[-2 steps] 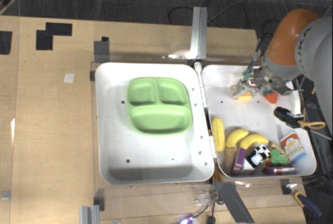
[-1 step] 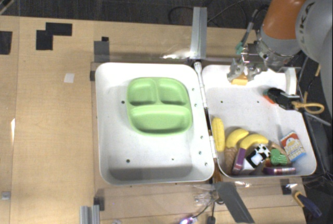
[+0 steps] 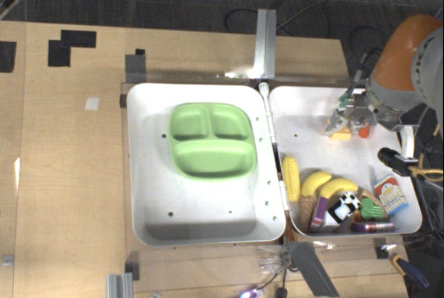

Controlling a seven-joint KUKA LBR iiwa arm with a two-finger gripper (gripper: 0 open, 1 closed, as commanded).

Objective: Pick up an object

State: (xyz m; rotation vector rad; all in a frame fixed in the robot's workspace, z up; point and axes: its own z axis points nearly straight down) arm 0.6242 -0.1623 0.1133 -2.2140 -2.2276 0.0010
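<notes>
No writing is legible from the overhead camera; the small red, white and blue printed carton (image 3: 391,195) in the right bin carries a label too small to read. Two shallow white plastic bins sit side by side on the pale wooden counter (image 3: 62,172). The left bin (image 3: 149,220) holds one thing, a light green plastic plate with three compartments (image 3: 211,139), lying flat near its middle. The right bin (image 3: 305,116) holds a heap along its near edge: one yellow corn cob (image 3: 291,178) by the left wall, two yellow bananas (image 3: 327,186) touching each other, one purple bottle-like piece (image 3: 319,213), one black-and-white block (image 3: 345,206), a green toy piece (image 3: 369,208) and the carton at the right end. The grey arm with its orange band (image 3: 409,47) reaches into the bin's far right part, and its jaws (image 3: 349,120) hang just over a small yellow and orange object (image 3: 341,133), well apart from the heap. Whether the jaws are open, closed or gripping that object, I cannot tell.
</notes>
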